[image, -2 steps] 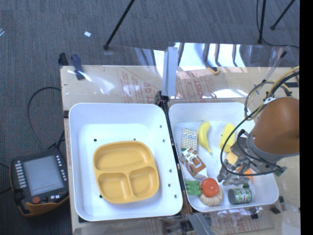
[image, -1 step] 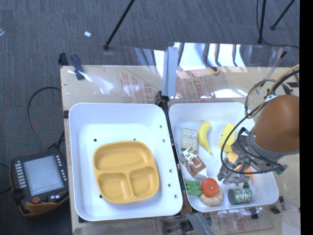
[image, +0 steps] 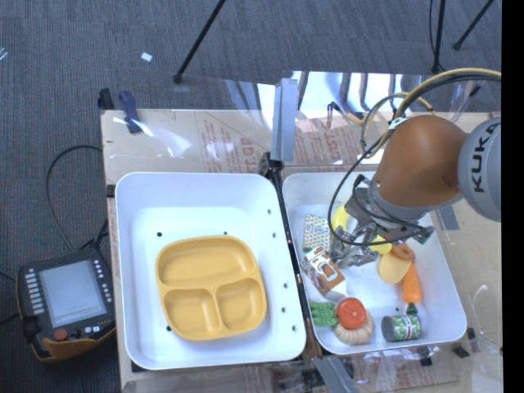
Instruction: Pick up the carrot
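The carrot (image: 411,286) is a short orange piece lying in the right bin (image: 446,301), near its right wall. It sits just below a round yellow-orange food piece (image: 395,264) and above a small green can (image: 401,327). My gripper (image: 354,250) hangs low over the middle of the right bin, to the left of the carrot and apart from it. The arm's orange band (image: 417,164) hides much of the bin's far half. Nothing shows in the gripper's grasp.
Beside the gripper lie a patterned card box (image: 316,231), a brown snack box (image: 324,273), a yellow item (image: 340,217), a green vegetable (image: 324,313) and a tomato-topped bun (image: 353,320). The left bin (image: 139,211) holds a yellow divided tray (image: 211,286).
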Motion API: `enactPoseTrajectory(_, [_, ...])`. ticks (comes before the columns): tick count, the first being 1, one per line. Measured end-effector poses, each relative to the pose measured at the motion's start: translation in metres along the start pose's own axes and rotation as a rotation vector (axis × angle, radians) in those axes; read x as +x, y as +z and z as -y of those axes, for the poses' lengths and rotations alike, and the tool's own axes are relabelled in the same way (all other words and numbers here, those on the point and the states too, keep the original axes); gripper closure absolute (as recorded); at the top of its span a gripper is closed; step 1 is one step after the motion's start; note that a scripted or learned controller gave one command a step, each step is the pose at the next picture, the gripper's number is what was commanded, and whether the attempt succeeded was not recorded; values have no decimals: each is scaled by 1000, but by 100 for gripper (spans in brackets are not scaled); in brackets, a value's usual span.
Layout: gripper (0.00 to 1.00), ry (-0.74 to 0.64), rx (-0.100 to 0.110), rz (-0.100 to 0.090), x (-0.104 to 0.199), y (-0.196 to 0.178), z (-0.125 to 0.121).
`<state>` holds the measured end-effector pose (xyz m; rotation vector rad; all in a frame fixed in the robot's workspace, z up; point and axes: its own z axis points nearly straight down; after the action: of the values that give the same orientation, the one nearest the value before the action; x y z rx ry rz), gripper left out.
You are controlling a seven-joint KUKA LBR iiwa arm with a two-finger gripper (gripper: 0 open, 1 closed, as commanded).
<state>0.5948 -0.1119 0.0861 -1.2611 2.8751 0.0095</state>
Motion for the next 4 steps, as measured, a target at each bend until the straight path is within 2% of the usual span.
enactPoseTrajectory(1, [100, -221, 14, 3, 54, -191, 14])
enactPoseTrajectory(2, [0, -219, 4, 0, 55, -186, 12])
enactPoseTrajectory(3, [0, -44, -9, -5, 99, -64, 35])
enactPoseTrajectory(4, [0, -101, 17, 11, 102, -13, 32])
